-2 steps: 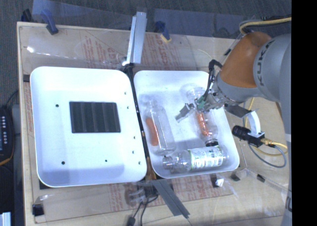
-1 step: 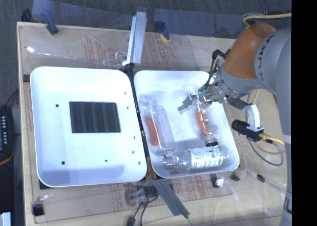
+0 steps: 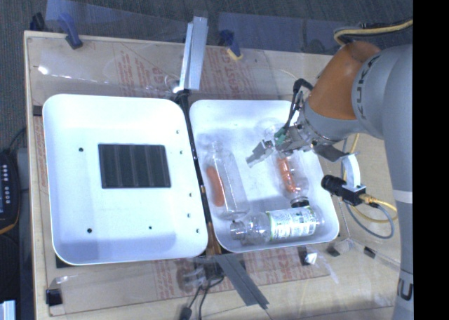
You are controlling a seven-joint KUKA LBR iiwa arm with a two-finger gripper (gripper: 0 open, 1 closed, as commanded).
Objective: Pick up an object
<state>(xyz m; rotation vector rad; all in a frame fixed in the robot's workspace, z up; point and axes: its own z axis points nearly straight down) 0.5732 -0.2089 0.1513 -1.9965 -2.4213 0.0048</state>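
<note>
Left bin (image 3: 70, 171): one of two shallow white bins on the desk (image 3: 105, 66); it carries a single dark ribbed rectangular panel (image 3: 134, 165) near its middle.

Right bin (image 3: 210, 111): touches the left bin along their shared edge; all loose objects lie here.

Object count: three clear plastic bottles. One with orange contents (image 3: 223, 178) lies near the bin's left wall, long axis running roughly front to back. One with a printed label and dark cap (image 3: 280, 225) lies along the near wall, long axis left to right. One smaller bottle with orange contents (image 3: 290, 177) lies toward the right wall, long axis front to back.

Gripper (image 3: 258, 153): low over the middle of the right bin, pointing leftward; nothing is visible between its fingers, and whether they stand apart or together cannot be told at this size.

Key relation: the smaller orange bottle lies just beside the gripper, to its right and slightly nearer the camera, and is judged the closest candidate; the left-hand bottle lies near on the opposite side.

Arm (image 3: 358, 94): one, entering from the right.
</note>
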